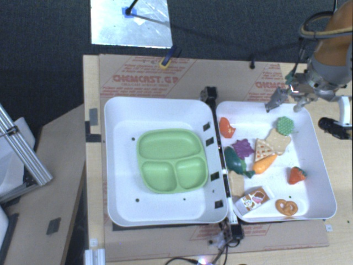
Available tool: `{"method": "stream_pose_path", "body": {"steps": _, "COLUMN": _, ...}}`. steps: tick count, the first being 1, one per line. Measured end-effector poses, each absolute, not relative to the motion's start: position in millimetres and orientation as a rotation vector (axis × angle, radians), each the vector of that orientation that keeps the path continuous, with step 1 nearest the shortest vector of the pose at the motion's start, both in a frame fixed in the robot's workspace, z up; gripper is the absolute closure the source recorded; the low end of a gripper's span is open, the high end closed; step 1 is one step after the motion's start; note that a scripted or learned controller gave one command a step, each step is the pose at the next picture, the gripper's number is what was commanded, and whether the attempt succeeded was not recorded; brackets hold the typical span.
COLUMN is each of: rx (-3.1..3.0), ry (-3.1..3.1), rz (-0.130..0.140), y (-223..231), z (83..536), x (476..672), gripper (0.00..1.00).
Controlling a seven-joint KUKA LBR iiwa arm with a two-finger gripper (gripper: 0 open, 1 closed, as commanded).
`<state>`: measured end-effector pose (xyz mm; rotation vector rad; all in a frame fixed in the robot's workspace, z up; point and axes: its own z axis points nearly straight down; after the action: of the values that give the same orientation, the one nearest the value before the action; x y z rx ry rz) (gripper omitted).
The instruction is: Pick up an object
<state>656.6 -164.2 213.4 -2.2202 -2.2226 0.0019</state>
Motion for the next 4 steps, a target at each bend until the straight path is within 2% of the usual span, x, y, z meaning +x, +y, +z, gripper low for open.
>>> {"method": "stream_pose_path", "body": {"steps": 2, "rx": -2.213, "ry": -2.227, "rz": 0.002, "y": -150, "z": 94, "x": 658.7, "gripper": 0.0}}
{"method": "stream_pose_path", "body": {"steps": 3, "rx": -2.215, "ry": -2.23, "rz": -0.001, "y": -149, "z": 85, "x": 659.7, "gripper": 0.0}}
{"method": "stream_pose_path", "body": {"steps": 4, "rx": -2.215, "ry": -2.235, "rz": -0.005, "y": -149, "z": 97, "x": 661.1, "gripper": 1.0}}
